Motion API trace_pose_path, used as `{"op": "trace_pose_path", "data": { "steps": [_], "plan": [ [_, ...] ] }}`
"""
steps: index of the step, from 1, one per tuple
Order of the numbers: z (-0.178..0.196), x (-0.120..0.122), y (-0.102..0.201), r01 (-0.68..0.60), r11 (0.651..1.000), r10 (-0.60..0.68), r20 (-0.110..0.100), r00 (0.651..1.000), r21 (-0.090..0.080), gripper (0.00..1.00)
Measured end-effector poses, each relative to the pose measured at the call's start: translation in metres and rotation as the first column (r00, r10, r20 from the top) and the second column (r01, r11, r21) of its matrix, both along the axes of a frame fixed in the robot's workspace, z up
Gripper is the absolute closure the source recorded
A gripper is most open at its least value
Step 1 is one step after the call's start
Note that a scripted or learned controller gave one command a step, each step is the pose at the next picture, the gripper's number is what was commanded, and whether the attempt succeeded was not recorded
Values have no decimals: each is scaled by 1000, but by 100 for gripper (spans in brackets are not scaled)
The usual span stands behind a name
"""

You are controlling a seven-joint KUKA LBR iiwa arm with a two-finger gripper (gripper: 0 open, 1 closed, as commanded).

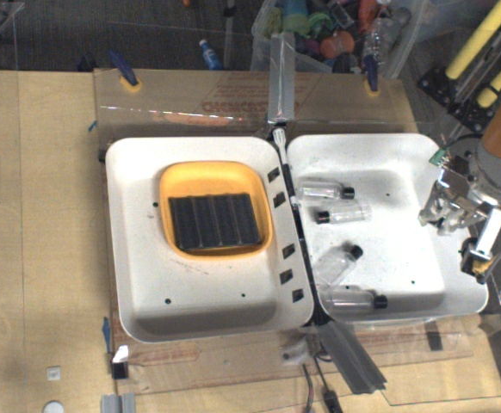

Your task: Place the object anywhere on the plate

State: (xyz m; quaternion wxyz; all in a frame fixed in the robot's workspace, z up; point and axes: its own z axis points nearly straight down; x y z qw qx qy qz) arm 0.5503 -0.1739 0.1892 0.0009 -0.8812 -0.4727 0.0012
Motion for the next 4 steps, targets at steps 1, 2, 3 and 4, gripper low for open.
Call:
{"op": "trace_pose_path", "data": {
  "steps": [1,2,3,4],
  "plan": [
    [14,60,-2,-35,999,35,2,999,0,100],
    [4,117,-3,-184,983,184,3,983,-1,100],
    [39,117,14,-236,972,236,4,972,-2,100],
    [67,117,22,-249,968,249,4,968,-2,100]
  ]
}}
